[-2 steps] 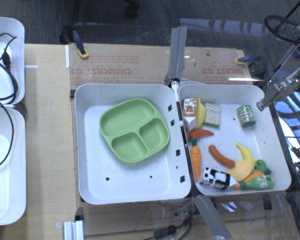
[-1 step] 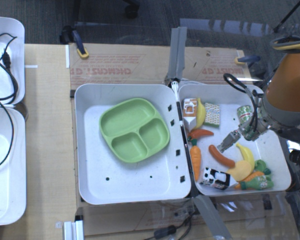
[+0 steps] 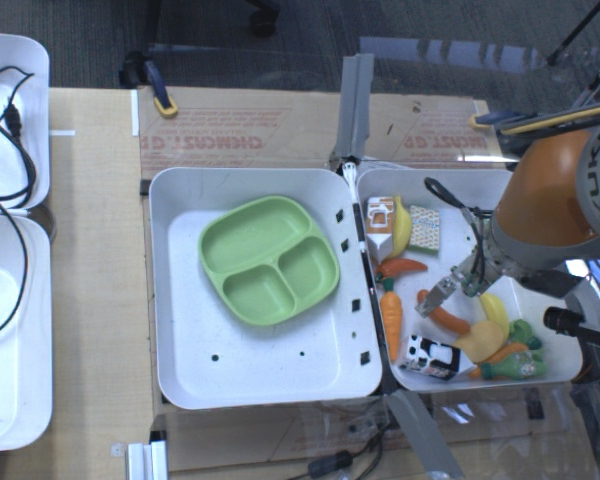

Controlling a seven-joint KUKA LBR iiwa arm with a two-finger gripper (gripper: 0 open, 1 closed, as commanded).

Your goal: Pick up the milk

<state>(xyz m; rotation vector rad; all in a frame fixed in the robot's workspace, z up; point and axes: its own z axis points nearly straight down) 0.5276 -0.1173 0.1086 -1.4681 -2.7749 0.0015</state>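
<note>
The milk [image 3: 432, 356] is a small carton with black and white cow patches. It lies on its side near the front edge of the right bin [image 3: 565, 373], among toy foods. My gripper [image 3: 450, 290] hangs over the middle of that bin, up and to the right of the milk and clearly apart from it. A red-orange sausage-like piece [image 3: 450, 320] lies between the gripper and the carton. The grey arm with its orange band [image 3: 550, 193] comes in from the right and hides the bin's back right part.
The right bin also holds a carrot [image 3: 391, 323], a red chili [image 3: 402, 266], a banana [image 3: 402, 226], an orange-white carton [image 3: 380, 216], a speckled packet [image 3: 425, 230], yellow fruit [image 3: 490, 318] and green vegetables [image 3: 520, 336]. A green divided plate [image 3: 270, 260] lies in the left bin [image 3: 180, 368].
</note>
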